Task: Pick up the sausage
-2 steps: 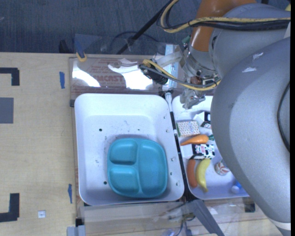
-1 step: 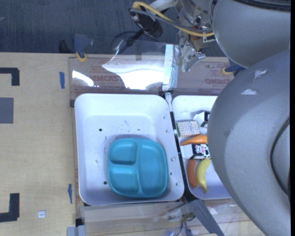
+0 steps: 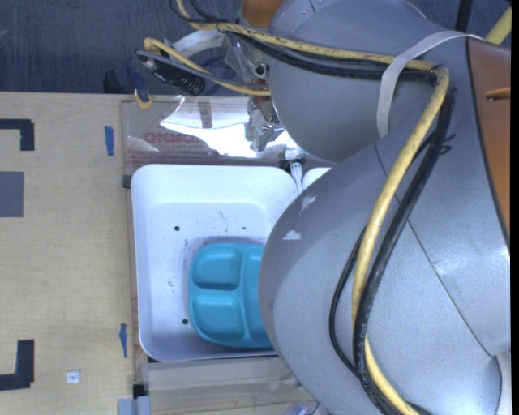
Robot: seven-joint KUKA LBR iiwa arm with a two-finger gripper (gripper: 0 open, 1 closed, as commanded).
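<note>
One grey arm (image 3: pixel 389 243) takes up most of the right side of the camera view, its thick body passing over the right part of the nearer white bin (image 3: pixel 154 243). A yellow cable (image 3: pixel 403 162) and a black cable (image 3: pixel 349 275) run side by side down the arm's casing. The orange band (image 3: pixel 259 10) sits at the top edge. Below it the gripper (image 3: pixel 259 134) hangs among looped cables, over a shiny clear sheet (image 3: pixel 174 142) just beyond the bin's far wall. The metal parts there are small and tangled with glare, so I cannot tell whether the gripper is spread or closed, or whether anything is in it.

In the bin, a teal divided tray (image 3: pixel 220 296) lies flat on the floor near the front wall. Two of its compartments are visible, one behind the other, and its right side is hidden under the arm. The bin floor around the tray has a few dark specks and scuffs.

A corner of the second bin (image 3: pixel 318 173) peeks out between the arm and the first bin's far right corner. To the left, the pale wooden counter (image 3: pixel 65 243) carries black corner marks (image 3: pixel 20 134) and short strips of blue tape (image 3: pixel 109 139).
</note>
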